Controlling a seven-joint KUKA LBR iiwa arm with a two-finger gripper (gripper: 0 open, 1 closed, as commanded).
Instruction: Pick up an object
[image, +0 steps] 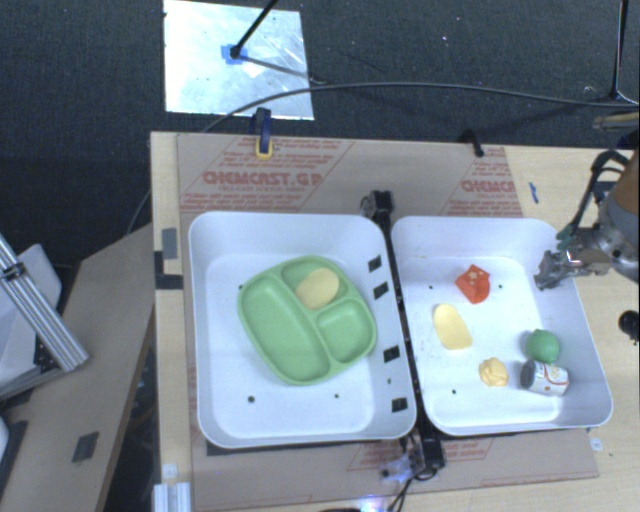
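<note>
The right bin (420, 250) holds a red-orange block (473, 283), a pale yellow flat piece (451, 326), a small yellow lump (493, 372), a green ball (543, 345) and a small can on its side (545, 378). In the left bin (210, 240) sits a green divided plate (290, 330) with a yellow round item (318, 288) in its upper compartment. My gripper (553, 270) hangs over the right bin's far right edge, above and right of the green ball, with nothing visibly between its fingers.
The bins rest on a cardboard sheet (300, 170) on the bench. A black clamp strip (392, 300) joins the bins down the middle. A shiny foil square (235, 60) lies on the dark floor beyond. An aluminium frame (35, 310) stands at the left.
</note>
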